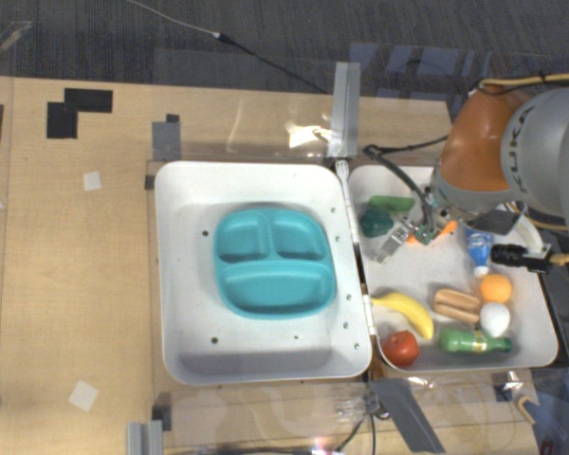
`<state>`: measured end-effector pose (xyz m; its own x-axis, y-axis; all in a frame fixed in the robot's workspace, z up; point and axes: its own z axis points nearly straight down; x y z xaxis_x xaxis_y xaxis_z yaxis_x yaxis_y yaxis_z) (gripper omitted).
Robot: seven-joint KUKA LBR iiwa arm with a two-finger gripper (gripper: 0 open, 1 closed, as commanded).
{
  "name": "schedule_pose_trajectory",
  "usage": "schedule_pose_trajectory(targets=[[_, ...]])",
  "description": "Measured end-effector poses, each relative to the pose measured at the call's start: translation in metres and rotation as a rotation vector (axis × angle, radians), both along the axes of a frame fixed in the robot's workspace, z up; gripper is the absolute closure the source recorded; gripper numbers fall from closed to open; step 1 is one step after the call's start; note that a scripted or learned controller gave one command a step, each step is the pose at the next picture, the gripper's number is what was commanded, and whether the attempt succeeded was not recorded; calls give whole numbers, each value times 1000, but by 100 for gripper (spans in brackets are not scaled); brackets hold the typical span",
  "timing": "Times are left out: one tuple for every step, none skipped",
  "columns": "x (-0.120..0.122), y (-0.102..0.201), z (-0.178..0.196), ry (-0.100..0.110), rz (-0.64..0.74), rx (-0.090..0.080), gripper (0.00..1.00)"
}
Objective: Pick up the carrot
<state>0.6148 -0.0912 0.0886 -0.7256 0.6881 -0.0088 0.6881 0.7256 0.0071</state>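
Observation:
The carrot (425,237) is a small orange piece lying in the upper middle of the right white bin (541,349). Part of it is covered by the arm's wrist. My gripper (410,232) is low in that bin, right over the carrot's left end and touching or nearly touching it. The grey arm with its orange band (479,150) reaches in from the upper right and hides the bin's back right part.
A green vegetable (377,218) lies just left of the gripper. A blue-capped bottle (479,252), an orange (496,287), an egg (494,319), a sausage (456,303), a banana (408,311), a tomato (400,348) and a green bottle (474,342) fill the bin's front. The left bin (180,349) holds a teal divided plate (273,259).

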Motion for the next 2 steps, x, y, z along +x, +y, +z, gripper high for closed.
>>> schedule_pose_trajectory(targets=[[4,1,14,-11,6,0,100],[3,1,13,-9,6,0,0]])
